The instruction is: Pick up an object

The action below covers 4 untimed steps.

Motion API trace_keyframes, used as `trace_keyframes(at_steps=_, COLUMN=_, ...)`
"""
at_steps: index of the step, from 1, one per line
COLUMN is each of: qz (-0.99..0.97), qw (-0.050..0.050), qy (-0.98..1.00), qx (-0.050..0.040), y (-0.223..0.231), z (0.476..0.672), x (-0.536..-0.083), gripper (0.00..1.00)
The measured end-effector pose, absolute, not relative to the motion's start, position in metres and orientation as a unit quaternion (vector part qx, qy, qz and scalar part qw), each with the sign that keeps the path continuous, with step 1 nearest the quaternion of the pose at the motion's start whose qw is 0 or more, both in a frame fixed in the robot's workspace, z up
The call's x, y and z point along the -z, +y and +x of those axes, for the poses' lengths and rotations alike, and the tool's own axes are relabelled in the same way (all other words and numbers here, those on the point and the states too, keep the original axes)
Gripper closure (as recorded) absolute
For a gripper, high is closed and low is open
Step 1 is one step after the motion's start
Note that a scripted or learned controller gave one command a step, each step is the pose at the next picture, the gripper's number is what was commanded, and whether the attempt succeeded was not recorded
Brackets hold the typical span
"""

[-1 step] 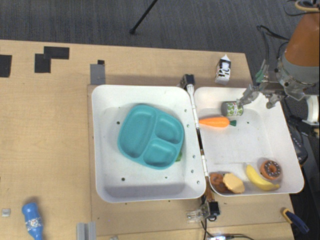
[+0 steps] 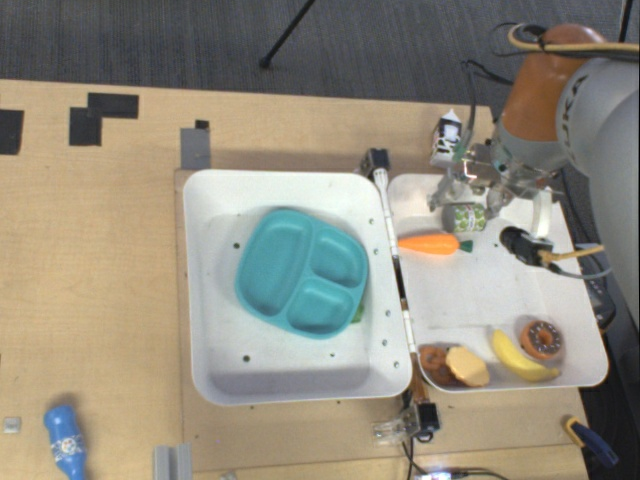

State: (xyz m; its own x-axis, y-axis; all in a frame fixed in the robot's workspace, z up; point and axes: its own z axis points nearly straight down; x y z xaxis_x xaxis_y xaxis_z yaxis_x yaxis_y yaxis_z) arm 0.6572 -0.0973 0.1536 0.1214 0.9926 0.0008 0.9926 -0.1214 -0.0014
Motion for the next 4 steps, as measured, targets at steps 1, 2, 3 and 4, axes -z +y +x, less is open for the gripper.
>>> trace_keyframes(at_steps=1, qz=-0.695, qw=-0.002, qy=-0.719, qx=-0.0013, y=-0.114, z=0.657, x=-0.111, gripper=0.0)
trace_keyframes(at_steps=2, qz=-0.694, qw=0.002, qy=-0.72, qx=-0.0039, y=-0.114, z=0.656, x=-0.123, gripper=1.0)
trace_keyframes(at_steps=3, qz=-0.579, qw=-0.002, qy=-0.815, qx=0.0014, y=-0.059, z=0.668, x=-0.222, gripper=1.0)
trace_keyframes(at_steps=4, qz=-0.579, qw=-0.002, qy=-0.815, qx=0.0009, y=-0.059, z=0.668, x=-0.222, gripper=0.0)
